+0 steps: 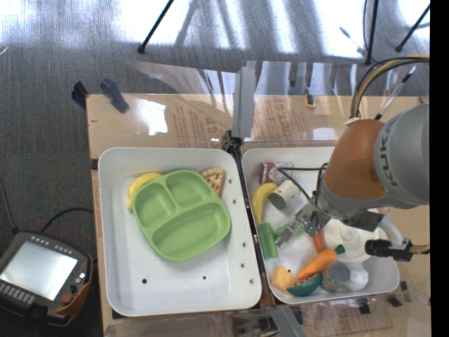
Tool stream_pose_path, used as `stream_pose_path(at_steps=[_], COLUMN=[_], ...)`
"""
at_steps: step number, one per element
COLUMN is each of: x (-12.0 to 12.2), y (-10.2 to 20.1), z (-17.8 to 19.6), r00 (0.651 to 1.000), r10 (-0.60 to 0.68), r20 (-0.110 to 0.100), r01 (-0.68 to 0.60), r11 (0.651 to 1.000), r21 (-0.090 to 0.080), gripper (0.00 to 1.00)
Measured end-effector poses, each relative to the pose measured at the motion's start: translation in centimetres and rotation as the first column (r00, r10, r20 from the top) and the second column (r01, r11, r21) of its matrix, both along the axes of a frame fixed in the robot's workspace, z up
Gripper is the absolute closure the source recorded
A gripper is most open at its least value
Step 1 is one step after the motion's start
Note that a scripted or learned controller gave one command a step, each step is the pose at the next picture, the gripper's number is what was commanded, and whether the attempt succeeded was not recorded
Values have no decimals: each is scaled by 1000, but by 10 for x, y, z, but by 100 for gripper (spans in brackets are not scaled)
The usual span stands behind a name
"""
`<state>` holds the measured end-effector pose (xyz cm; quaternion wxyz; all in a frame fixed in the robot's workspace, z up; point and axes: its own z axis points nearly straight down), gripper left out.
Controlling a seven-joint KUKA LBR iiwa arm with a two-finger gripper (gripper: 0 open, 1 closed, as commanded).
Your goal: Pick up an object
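Plenty of toys crowd the right bin, and the gripper is down among them beside a green block, though whether it is open, closed or gripping anything cannot be told from this angle. To pick well, the arm should probably settle on one piece with clear sides, perhaps the tapered, smooth plastic carrot or the curved yellow banana. Over in the left bin lies a glossy green divided plate, too broad and flat to pinch easily.
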<state>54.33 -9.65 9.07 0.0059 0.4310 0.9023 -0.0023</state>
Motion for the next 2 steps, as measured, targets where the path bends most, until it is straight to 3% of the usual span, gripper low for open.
stream_pose_path(at_steps=[1,2], x=[86,-10], y=[-5,-68], z=[-3,-3], r00=[999,999], r10=[42,34], r20=[-7,-10], r01=[-42,-34], r11=[999,999], r21=[9,8], gripper=[0,0])
